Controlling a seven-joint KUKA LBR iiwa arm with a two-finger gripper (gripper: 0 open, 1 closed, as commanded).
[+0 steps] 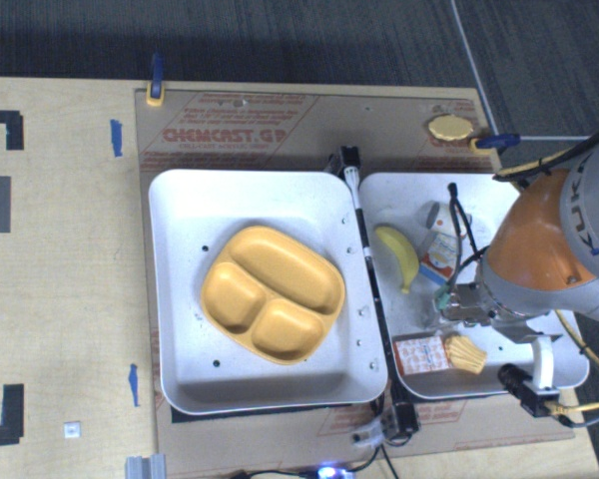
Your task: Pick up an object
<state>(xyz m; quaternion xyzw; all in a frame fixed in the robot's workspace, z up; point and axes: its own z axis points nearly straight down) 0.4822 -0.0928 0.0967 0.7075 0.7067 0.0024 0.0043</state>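
Two white bins sit side by side on the bench. The left bin (pixel 175 267) holds a yellow divided tray (pixel 272 292), lying mid-frame. The right bin (pixel 399 193) holds a banana (pixel 399 254) near its left wall, a small carton (pixel 440 242) just right of it, a printed packet (pixel 420 354) and a ridged cracker (pixel 465 352) at lower right. The arm (pixel 544 247) comes in from the right; the gripper (pixel 461 305) is low over the right bin, above the cracker; grip state can't be told.
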